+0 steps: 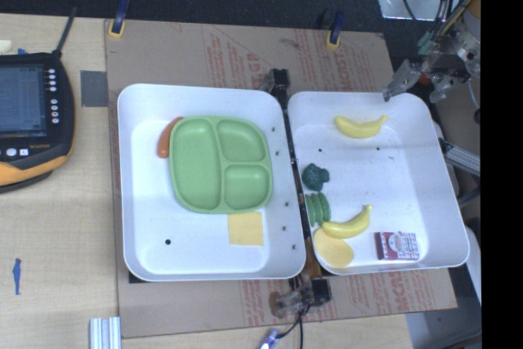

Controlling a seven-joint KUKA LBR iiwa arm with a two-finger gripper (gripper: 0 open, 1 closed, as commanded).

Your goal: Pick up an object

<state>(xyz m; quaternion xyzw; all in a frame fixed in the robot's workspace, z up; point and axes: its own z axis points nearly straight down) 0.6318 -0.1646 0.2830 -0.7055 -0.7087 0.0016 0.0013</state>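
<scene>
Hand (415, 82) hovers above the right bin's (441, 176) far right corner; I can't tell how far open it is, and I see nothing in it. Nearest lies a banana (360, 126); broccoli (315, 175), another banana (348, 223) and a small red box (396, 245) sit nearer me.

The arm comes in from the right at the far side of the scene, its wrist tilted down and to the left. The gripper (418, 82) hangs at the arm's left end with its two fingers (400, 83) spread apart and pointing downward, nothing between them. Cables loop above the wrist on the far side.
</scene>
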